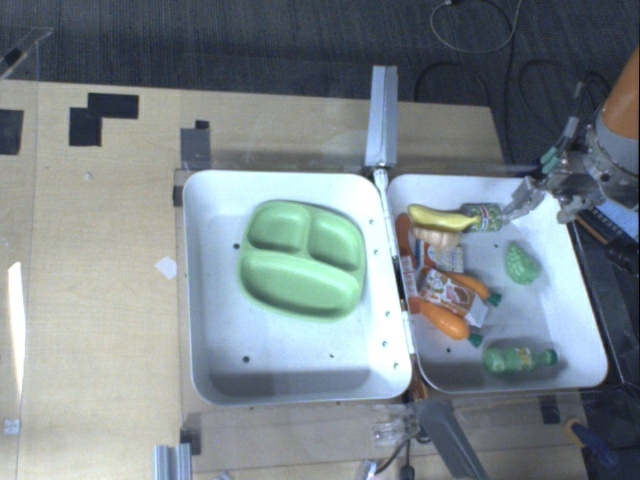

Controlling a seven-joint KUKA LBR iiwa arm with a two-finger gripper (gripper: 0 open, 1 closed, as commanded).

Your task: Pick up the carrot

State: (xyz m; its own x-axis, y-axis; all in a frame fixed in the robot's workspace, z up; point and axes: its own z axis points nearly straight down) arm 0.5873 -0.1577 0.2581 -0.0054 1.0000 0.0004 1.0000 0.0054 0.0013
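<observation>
From my remote station, I saw the end effector (pixel 532 194) poised over the far right corner of the right bin (pixel 590 363), carrying nothing as far as I could judge, though I could not tell how it was set. The carrot (pixel 443 319) lay near that bin's left wall, touching a snack packet (pixel 452 286), well apart from the arm (pixel 612 138). I judged the approach had barely begun; the next move called for travel across the bin and a descent beside the packet.

Orange carrot (pixel 441 319), yellow banana (pixel 438 218), pale green divided plate (pixel 301 259), white bins (pixel 200 298).
</observation>
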